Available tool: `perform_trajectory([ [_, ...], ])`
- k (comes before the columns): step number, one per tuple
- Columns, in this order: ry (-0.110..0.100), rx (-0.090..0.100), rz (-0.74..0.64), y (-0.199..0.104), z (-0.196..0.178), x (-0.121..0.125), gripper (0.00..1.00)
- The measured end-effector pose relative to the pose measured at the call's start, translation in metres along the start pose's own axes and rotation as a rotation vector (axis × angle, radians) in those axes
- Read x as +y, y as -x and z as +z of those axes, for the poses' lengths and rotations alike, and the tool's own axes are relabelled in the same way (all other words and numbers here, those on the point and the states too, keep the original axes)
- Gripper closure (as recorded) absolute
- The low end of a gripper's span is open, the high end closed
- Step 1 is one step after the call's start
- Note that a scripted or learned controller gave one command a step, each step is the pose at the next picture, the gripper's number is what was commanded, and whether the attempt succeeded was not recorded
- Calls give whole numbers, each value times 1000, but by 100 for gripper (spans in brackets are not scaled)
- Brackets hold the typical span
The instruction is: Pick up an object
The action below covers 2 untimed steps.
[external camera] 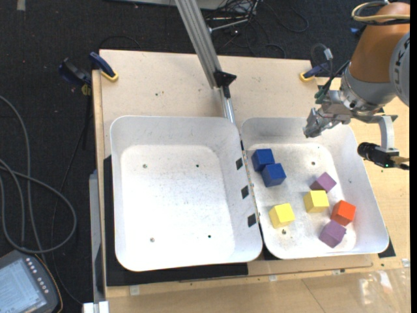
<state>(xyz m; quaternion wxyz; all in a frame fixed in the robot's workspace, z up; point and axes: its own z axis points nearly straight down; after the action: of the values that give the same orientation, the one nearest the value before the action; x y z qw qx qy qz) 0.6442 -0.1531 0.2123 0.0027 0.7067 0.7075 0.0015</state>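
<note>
On the bench, the left bin offers nothing to grasp. In the right bin, two blue cubes touch, risking a double grab or a nudge. The tool hovers above the far rim.

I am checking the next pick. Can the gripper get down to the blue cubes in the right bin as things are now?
Probably yes. The gripper hangs over the right bin's far edge, and the two blue cubes lie uncovered near the bin's left wall. They touch each other, which may hinder a clean grasp.
</note>
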Motion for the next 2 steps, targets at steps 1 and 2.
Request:
perform_trajectory([
  [1,-2,3,-7,-57,-15,2,100],
  [2,-6,3,-7,-104,-9,6,100],
])
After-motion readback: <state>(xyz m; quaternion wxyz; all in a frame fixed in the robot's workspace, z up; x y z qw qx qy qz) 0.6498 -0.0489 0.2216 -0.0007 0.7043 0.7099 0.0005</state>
